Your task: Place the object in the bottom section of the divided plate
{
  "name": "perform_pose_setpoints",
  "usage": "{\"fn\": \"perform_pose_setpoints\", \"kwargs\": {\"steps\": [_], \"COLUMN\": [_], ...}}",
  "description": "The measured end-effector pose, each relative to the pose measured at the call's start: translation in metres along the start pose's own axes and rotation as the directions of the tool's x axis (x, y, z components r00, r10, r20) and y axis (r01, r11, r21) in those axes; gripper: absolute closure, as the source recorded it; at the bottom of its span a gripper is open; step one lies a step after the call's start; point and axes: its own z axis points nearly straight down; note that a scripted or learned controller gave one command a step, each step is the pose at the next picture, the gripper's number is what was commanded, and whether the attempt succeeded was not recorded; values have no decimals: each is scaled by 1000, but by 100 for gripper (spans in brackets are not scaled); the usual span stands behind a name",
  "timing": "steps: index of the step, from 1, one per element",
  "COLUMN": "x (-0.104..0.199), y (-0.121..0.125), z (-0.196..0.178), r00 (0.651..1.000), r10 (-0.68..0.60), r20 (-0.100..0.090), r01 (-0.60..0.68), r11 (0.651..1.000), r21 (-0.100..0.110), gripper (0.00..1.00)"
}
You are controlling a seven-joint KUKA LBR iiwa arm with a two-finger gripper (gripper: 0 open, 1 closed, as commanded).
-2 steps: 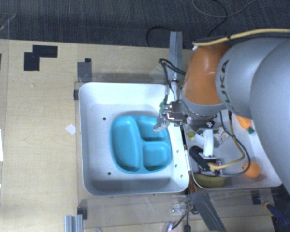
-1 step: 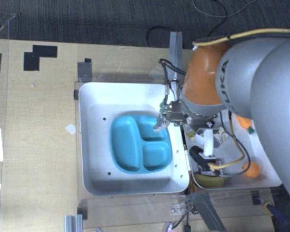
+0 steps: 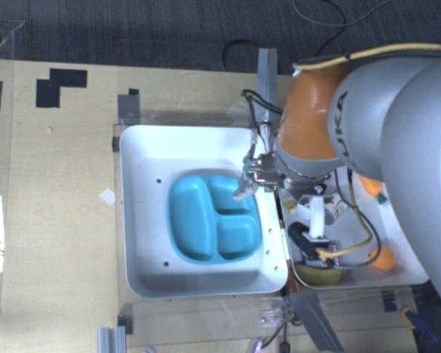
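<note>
Claw (image 3: 244,186) hangs low over the left bin (image 3: 143,197), its tip above the upper right compartment of the blue divided plate (image 3: 195,226). Can't tell how far open the claw is or whether it has anything in it; the tip is small and blurred against the blue. So the object can't be placed for sure. Loose candidates are all to the right of the claw in the right bin (image 3: 360,267): an orange piece (image 3: 383,259) well off to its lower right, another orange piece (image 3: 372,186) roughly level with it and partly under the arm (image 3: 397,123), and a yellow-green thing (image 3: 317,275) below and right of it at the bin's near edge. The bottom section (image 3: 237,237) sits just below the claw, across the divider ridge. Risks, as judgement: if the claw does carry something, letting go here puts it in the wrong compartment, since the tip is on the far side of the ridge. Releasing right on the ridge could let it roll either way. If the claw carries nothing, any release is wasted. A low move toward the target could also clip the ridge and shove the plate.
</note>
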Motion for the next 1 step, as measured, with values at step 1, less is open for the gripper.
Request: {"fn": "perform_pose_setpoints", "kwargs": {"steps": [1], "x": [0], "y": [0], "z": [0], "r00": [1000], "r10": [0], "r20": [0], "r01": [0], "r11": [1000], "r21": [0], "gripper": [0]}}
